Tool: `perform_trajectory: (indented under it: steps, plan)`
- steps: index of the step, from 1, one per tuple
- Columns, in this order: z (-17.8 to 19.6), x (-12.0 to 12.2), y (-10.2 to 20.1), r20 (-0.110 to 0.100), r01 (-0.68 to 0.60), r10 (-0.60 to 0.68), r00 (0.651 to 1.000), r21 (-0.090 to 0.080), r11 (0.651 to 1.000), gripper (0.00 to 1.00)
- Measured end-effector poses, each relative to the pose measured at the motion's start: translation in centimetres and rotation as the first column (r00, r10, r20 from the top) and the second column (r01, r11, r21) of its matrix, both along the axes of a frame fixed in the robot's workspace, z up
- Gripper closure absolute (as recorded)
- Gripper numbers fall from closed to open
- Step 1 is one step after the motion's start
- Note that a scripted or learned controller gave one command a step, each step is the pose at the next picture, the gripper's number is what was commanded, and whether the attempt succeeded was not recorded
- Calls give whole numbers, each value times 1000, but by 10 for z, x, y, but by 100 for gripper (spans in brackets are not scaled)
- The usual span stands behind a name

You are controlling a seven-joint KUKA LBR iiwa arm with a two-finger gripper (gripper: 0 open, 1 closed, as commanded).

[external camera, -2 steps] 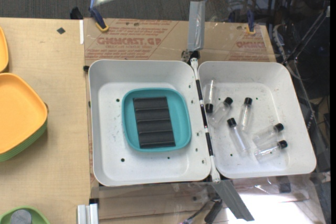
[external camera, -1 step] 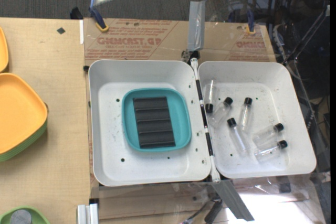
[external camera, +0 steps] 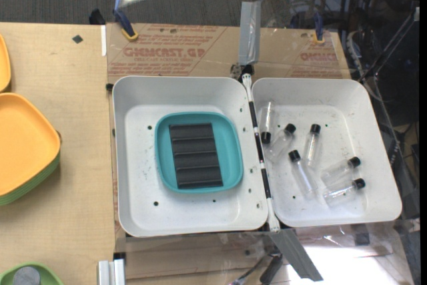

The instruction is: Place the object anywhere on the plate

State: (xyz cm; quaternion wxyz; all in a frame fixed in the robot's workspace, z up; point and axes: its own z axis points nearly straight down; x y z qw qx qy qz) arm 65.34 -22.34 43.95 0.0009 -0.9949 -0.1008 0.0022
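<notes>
Since those clear plastic vials with black caps (external camera: 312, 143) look light and slippery, you'd pinch one mid-body for the teal square plate (external camera: 198, 151); end effector state, can't tell.

Two shallow white bins sit side by side on the surface (external camera: 60, 63). The left bin (external camera: 130, 143) holds a teal plate (external camera: 230, 150) with rounded corners, and a dark ribbed rectangular insert (external camera: 195, 155) lies in its middle. The right bin (external camera: 363, 123) holds several clear vials with black caps, scattered and lying flat: one vial (external camera: 266, 122) against the left wall, one (external camera: 312, 141) near the middle, one (external camera: 299, 170) just nearer, and two (external camera: 341, 169) (external camera: 343, 191) toward the near right corner, while a loose black cap (external camera: 289, 129) lies between the first two. Behind the bins lies a printed cardboard sheet (external camera: 173, 50). At the far left of the surface rest stacked orange plates (external camera: 23, 143).
</notes>
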Motion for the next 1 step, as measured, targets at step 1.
perform_trajectory:
  steps: [1]
  plan:
    - [0, -1, 1, -1, -15, 15, 1000, -1, 1000, 0]
